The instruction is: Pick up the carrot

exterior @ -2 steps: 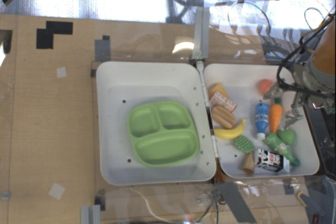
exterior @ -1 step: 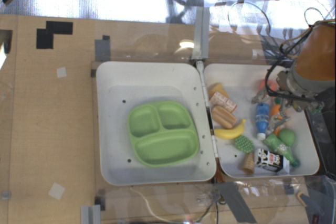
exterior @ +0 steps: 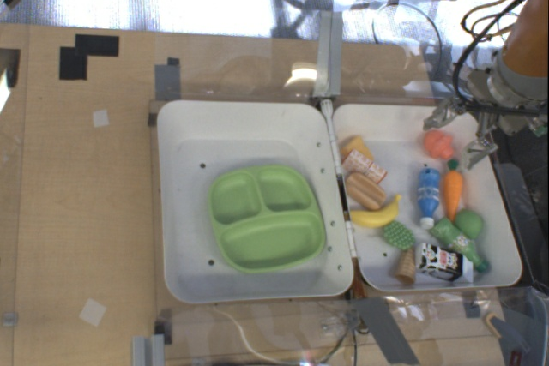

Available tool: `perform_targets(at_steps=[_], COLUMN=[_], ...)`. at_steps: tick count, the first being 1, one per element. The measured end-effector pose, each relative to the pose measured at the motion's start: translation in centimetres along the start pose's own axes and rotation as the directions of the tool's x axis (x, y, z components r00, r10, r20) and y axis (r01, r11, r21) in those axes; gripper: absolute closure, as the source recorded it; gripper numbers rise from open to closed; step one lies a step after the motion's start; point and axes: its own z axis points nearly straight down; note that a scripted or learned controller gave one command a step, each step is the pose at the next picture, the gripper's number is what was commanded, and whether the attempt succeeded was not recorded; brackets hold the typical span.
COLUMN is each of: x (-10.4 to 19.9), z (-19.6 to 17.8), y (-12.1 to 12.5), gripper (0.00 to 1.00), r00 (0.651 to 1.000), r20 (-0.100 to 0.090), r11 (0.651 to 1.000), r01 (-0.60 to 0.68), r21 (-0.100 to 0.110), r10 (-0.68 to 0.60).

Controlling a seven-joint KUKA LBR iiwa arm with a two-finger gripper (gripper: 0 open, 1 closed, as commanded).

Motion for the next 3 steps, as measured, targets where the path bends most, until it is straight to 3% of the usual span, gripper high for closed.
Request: perform_targets(at_steps=[1,2,3], x=[0.6,3.5,2.2], z=[4.3,6.2,8.7], y=[0.4,2.1,1.0], gripper=[0.0,0.0,0.0], r00=[0.986,0.935,0.863], r20=[-0.005,-0.004,0.0], r11=[0.986,0.935,0.863], r01=[0.169,0.356,0.505], r21=[-0.008,-0.009,0.007], r10=[-0.169,-0.356,-0.505])
